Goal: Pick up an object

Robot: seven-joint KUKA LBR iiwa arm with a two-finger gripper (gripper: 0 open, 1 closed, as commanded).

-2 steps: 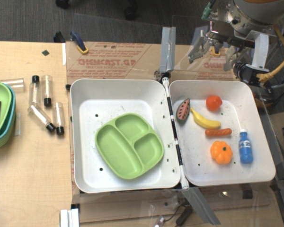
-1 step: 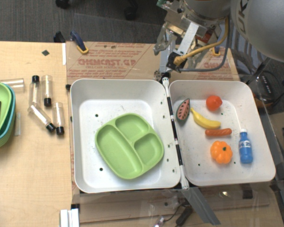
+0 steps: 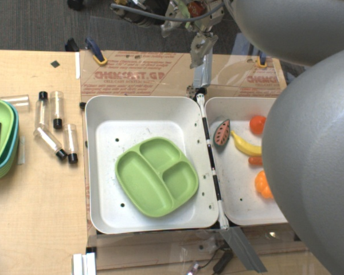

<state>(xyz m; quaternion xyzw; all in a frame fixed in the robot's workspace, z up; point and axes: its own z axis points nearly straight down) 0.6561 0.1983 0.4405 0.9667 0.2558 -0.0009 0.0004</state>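
My grey arm (image 3: 309, 125) looms over the right bin (image 3: 241, 211), hiding its three-o'clock side; whether my pincer is apart or together I cannot tell, so by my reading the pick is not yet made; candidates lie in that bin: a watermelon slice (image 3: 221, 133) at eleven o'clock, a banana (image 3: 245, 145) just beside it, an orange fruit (image 3: 257, 124) at twelve, another orange piece (image 3: 263, 185) partly under my arm; the next move, I judge, calls for a clean descent on one of them, clear of the bin wall; the left bin (image 3: 103, 211) carries a green divided plate (image 3: 157, 176); the wooden desk (image 3: 28, 222) bears vials (image 3: 57, 132) at nine o'clock, cardboard (image 3: 137, 73) at twelve.
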